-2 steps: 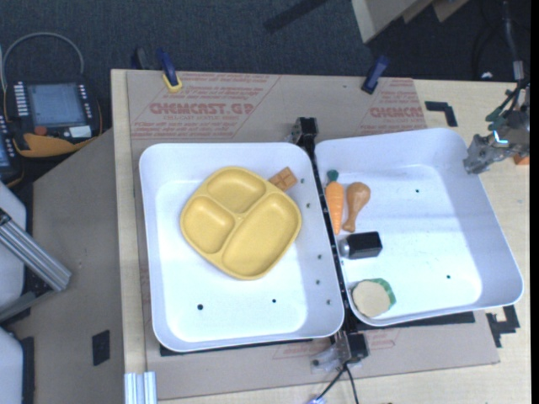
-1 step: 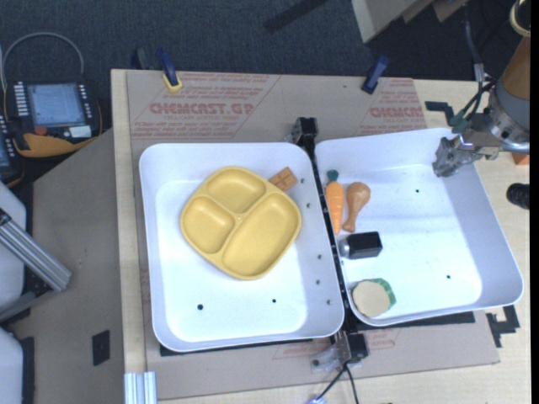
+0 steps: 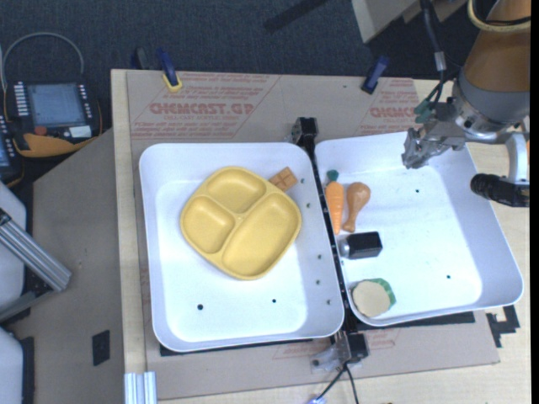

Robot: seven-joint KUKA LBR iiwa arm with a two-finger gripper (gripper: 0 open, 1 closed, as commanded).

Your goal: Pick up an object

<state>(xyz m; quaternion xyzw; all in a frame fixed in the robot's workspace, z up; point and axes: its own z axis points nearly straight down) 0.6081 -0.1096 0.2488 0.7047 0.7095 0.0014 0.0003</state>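
Evidently the claw (image 3: pixel 418 151) hung upper right; whether apart or together, I could not tell. It should descend squarely over the carrot (image 3: pixel 334 204).

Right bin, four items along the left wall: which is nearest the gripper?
The tan drumstick-shaped piece, uppermost and rightmost; the carrot beside it is slightly farther from the gripper.

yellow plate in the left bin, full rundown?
The plate is a pale yellow divided dish, plastic by its look, with rounded corners and three compartments: two smaller ones toward its upper left, one larger at its lower right. It lies flat, right side up, turned diagonally in the left bin, a bit above the bin's middle. Nothing lies in its compartments. A small brown waffle-like piece sits against its upper right rim, seemingly touching it. The hand is far off, over the right bin.
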